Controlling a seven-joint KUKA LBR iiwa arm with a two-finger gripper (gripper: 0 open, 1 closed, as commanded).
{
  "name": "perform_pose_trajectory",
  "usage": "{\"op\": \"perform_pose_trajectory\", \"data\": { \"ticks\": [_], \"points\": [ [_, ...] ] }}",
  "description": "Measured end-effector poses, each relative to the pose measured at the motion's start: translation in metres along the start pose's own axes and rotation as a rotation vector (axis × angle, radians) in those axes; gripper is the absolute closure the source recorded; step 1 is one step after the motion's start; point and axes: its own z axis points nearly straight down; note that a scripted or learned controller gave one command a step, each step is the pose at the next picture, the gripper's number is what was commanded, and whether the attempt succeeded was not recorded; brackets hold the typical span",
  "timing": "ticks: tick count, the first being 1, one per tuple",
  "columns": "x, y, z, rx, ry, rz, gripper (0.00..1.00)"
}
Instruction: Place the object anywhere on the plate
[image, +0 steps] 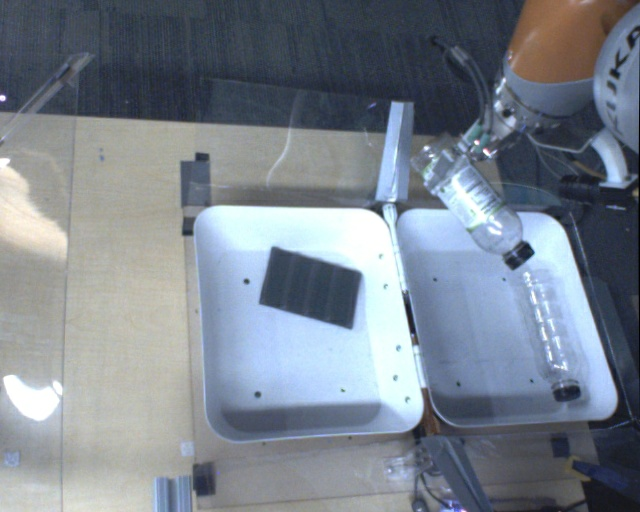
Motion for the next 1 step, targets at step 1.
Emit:
{"op": "perform_pose_trajectory", "data": {
  "ticks": [1],
  "points": [
    [0.0126,0.009,0.0488,0.02,0.016,-0.12,1.0]
  ]
}}
